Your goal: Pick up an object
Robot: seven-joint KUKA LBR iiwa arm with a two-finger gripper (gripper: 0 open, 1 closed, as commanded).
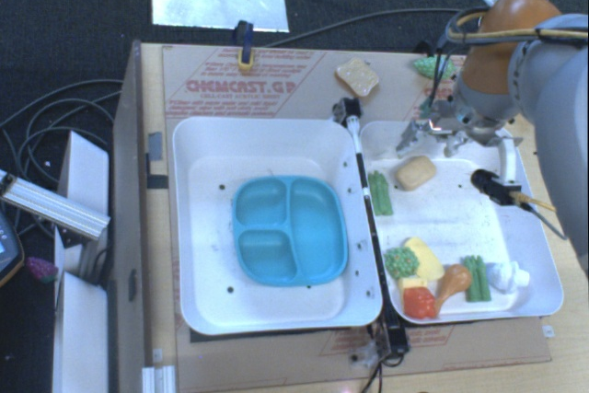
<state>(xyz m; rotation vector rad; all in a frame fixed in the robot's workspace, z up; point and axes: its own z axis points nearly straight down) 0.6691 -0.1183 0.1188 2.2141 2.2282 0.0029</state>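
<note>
Two bins: left white bin (198, 198) and right white bin (529, 225) sit side by side on the bench, seen from the one camera view above.
Gripper: the gripper (433, 132) hangs over the far end of the right bin, and whether it is released or clenched cannot be told from this slant; nothing can be seen in its grasp.
Nearest thing to pick: a tan bread-like piece (416, 172), rounded and matte, lies just beside and below the gripper on the bin floor.
Other candidates: a green ridged strip (379, 193) against the dividing wall; near the front corner a crowded cluster of peas (400, 261), a yellow piece (423, 255), a red piece (419, 301), a drumstick (451, 283) and green beans (477, 278), all looking like smooth toy plastic.
Left bin contents: a blue sectioned tray (290, 230), glossy, with rounded corners.
Risk, aim: the tan piece sits off-centre from the gripper, so a straight descent may miss or only nudge it.
Risk, surface: smooth rounded shapes could slip out of a pinch.
Risk, crowding: in the cluster, neighbours touch, so the gripper may hit two things at once.
Outside the bins: a second bread-like piece (357, 76) rests on the cardboard.
</note>
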